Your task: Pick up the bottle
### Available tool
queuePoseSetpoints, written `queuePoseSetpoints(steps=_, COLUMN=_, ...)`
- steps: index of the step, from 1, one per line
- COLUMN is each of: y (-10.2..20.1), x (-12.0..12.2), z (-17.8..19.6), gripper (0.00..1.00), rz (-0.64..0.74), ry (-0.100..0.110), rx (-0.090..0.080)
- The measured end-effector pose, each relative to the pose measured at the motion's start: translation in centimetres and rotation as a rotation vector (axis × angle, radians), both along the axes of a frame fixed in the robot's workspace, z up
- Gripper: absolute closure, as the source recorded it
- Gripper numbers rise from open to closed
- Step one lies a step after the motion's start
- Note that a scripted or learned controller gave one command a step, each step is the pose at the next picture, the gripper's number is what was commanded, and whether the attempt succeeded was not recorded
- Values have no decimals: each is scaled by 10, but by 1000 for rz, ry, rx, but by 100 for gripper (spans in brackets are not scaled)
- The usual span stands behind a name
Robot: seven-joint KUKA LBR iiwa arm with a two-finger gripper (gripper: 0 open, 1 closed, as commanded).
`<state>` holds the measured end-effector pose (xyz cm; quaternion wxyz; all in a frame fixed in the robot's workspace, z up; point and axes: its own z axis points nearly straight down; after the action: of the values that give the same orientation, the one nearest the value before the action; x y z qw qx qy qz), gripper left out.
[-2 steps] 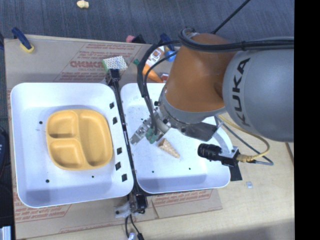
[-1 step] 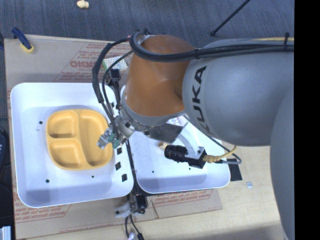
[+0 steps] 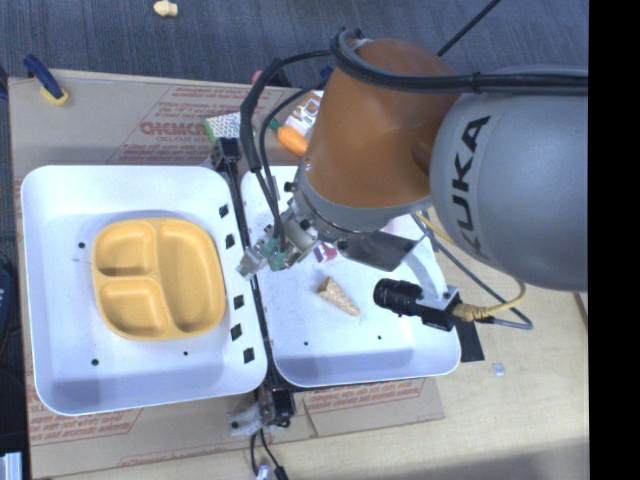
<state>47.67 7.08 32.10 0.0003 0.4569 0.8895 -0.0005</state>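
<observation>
What looks like the bottle (image 3: 298, 125), white and orange, lies at the far edge of the right bin (image 3: 340, 363), mostly hidden behind the arm's orange band (image 3: 375, 128). My gripper (image 3: 272, 252) sticks out below the wrist near the divider between the bins, low over the right bin's left side. It is well in front of the bottle and apart from it. The bulk of the arm covers most of the gripper, so its state is unclear.
A small tan cone (image 3: 338, 296) and a purple scrap (image 3: 325, 253) lie on the right bin's floor. A black connector with cable (image 3: 405, 298) hangs by the arm. The left bin (image 3: 50, 218) holds a yellow divided plate (image 3: 158, 276).
</observation>
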Motion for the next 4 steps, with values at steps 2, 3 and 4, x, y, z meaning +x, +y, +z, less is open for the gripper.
queuePoseSetpoints(steps=2, y=51, x=-1, z=-35, gripper=100, rz=169, ry=5, rx=1)
queuePoseSetpoints(steps=3, y=-13, x=3, z=-118, gripper=100, rz=76, ry=5, rx=0)
queuePoseSetpoints(steps=4, y=-36, x=0, z=-21, gripper=100, rz=304, ry=-1, rx=0)
